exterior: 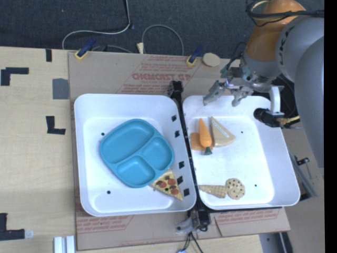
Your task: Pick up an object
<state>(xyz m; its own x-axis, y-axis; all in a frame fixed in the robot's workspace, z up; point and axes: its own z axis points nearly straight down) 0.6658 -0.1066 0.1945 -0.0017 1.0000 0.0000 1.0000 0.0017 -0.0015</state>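
**Nothing lifted yet: gripper poised at the far rim of the right bin**

Camera view: the gripper [227,94] is seen above the far edge of the right bin [274,157], its two fingers [213,95] spread apart with nothing between them. No object is held, so the pick is judged not yet begun in earnest.

Candidates are laid out below it. A carrot [205,133] lies closest, just beside a sandwich wedge [221,132]; something orange is tucked against the carrot's left side, though what it is cannot be made out from this angle. Near the front rim, a waffle cone [212,191] and a cookie [235,188] are found touching.

In the left bin [87,141], a blue divided plate [137,152] is seen, with a pizza slice [168,184] at its front corner.

Left to be done: a descent, a closing of the fingers, a lift. The carrot or the wedge would seem the likeliest target.
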